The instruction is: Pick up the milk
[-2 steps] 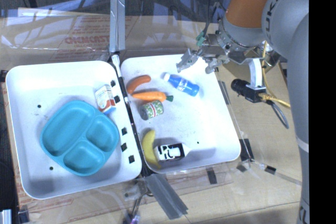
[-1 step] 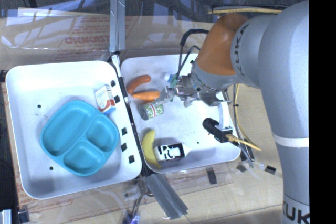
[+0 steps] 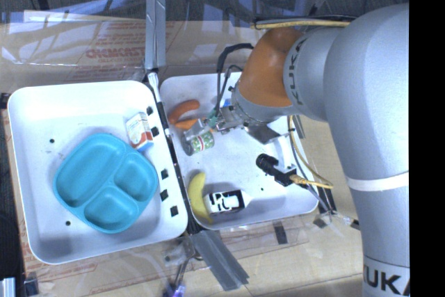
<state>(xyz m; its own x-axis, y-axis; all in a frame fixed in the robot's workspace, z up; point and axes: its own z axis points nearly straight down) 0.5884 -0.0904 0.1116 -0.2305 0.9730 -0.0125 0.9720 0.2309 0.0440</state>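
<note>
So the milk, as far as I can make out, is the little white carton [image 3: 138, 129] in the left bin [image 3: 28, 170]. It's squeezed between the blue divided plate [image 3: 104, 182] and the wall that bin shares with its neighbour. The gripper [image 3: 218, 122] is over in the right bin [image 3: 306, 199], low down near the small green-label can [image 3: 199, 142] and the sausage [image 3: 184, 110]. The wrist covers most of it from up here, so I honestly can't tell if it's open or closed, or if it has anything.

What worries me:

- It's in the wrong bin. If it closes where it is, I'd bet on it getting the can or the sausage, not the milk.
- There's a black-and-white pack [image 3: 226, 200] next to the banana [image 3: 197, 195] at the front of the right bin. I can't read it, and it could get mistaken for the target.
- The carton's spot is awkward. With the wall on one side and the plate rim touching or nearly touching the other, a finger could land on the plate or the wall and just tip the carton.
- Crossing the divider low could clip the wall.
</note>
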